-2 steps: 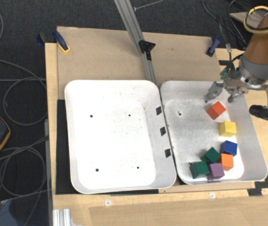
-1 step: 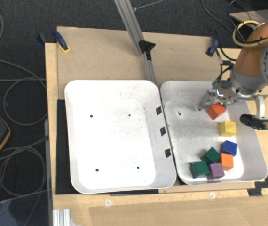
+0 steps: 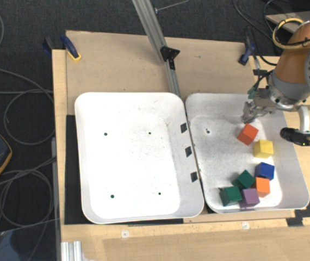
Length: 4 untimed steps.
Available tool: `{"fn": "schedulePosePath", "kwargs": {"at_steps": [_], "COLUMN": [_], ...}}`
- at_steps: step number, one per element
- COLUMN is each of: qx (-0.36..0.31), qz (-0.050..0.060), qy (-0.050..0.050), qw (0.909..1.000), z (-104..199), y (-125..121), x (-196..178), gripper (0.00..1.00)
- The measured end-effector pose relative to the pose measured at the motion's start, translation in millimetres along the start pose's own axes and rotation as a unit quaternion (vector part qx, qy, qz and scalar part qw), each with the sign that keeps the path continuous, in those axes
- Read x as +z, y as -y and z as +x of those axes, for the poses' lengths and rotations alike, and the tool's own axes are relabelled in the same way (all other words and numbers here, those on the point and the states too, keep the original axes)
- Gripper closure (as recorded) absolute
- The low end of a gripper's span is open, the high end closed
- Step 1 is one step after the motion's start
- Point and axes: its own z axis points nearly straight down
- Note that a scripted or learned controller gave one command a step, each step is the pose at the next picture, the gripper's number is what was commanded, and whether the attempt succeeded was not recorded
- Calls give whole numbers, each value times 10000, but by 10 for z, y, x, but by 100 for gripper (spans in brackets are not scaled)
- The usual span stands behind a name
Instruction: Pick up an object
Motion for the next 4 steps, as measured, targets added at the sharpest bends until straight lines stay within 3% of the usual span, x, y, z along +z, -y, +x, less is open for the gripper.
{"fn": "schedulePosePath", "kwargs": {"at_steps": [1,2,3,4], "qx": [15,0,2,-16], "qz": [-10,-29,14,18], "qy": [4,10,0,-15], "qw": [10000,10000,10000,10000], "z": [-42,-41,-37,414], "y": [60,-54,-59,-50], "x": [-485,-1087,-995,-983], "gripper": [100,100,100,100]}}
